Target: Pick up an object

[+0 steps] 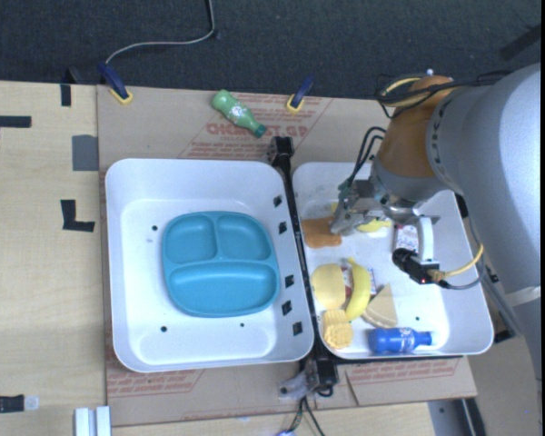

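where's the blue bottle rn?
In the camera view, the blue bottle lies on its side near the front edge of the right bin, just right of the corn cob and below the banana.

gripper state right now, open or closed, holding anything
Gripper: low in the right bin, right by the orange-brown food piece; open or closed cannot be told, and no hold is visible.
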{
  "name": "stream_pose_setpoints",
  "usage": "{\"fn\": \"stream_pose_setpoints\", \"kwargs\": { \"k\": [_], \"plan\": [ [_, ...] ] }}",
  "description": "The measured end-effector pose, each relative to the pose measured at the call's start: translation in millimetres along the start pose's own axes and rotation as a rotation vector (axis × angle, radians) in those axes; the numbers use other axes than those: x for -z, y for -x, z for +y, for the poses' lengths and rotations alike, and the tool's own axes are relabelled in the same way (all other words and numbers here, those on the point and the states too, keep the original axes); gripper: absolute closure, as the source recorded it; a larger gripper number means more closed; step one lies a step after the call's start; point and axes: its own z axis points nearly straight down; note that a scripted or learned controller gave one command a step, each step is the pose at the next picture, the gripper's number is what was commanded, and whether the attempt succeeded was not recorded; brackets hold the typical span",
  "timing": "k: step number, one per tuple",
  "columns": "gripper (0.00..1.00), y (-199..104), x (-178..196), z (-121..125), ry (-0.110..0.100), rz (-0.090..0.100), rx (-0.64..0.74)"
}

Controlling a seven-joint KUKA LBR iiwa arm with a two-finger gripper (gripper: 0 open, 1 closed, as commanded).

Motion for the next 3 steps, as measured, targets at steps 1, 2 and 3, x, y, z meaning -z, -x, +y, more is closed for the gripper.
{"fn": "stream_pose_setpoints", "kwargs": {
  "k": [1, 2, 3],
  "plan": [
    [0.0, -0.1, -0.1, -0.1, 0.0, 0.0, 0.0],
    [0.0, 11.9, -11.2, 27.9, -0.025, 0.011, 0.0],
    [0.0, 2.4, -10.2, -42.8, -0.003, 0.003, 0.001]
  ]
}}
